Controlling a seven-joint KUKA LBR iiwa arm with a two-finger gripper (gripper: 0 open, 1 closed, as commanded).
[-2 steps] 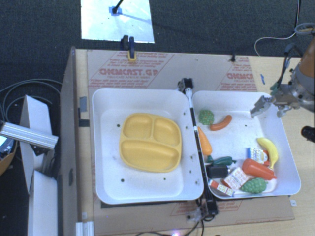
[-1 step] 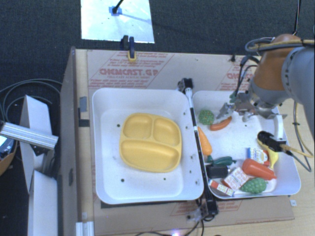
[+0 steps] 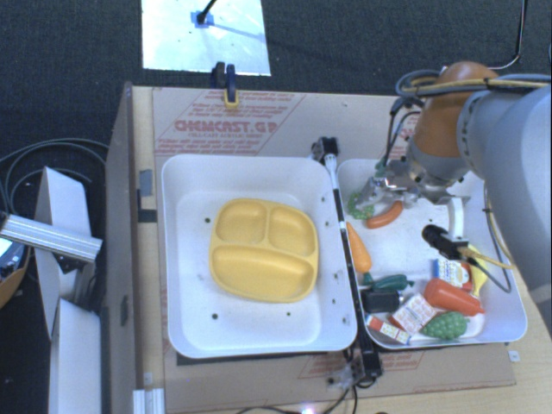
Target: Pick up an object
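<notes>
My gripper (image 3: 385,190) is low at the back left of the right bin (image 3: 509,317). It hangs just above an orange sausage (image 3: 385,216) and a green leafy piece (image 3: 360,203), which lie side by side under it. I cannot see anything lifted off the bin floor. An orange carrot (image 3: 358,248) lies along the bin's left wall, in front of the gripper.
At the right bin's front lie a dark green item (image 3: 390,281), a black block (image 3: 378,300), red-and-white packets (image 3: 412,314), a green knobbly toy (image 3: 445,326), a red-orange piece (image 3: 453,296) and a blue-white carton (image 3: 448,271). The left bin (image 3: 185,317) holds a yellow divided plate (image 3: 263,250).
</notes>
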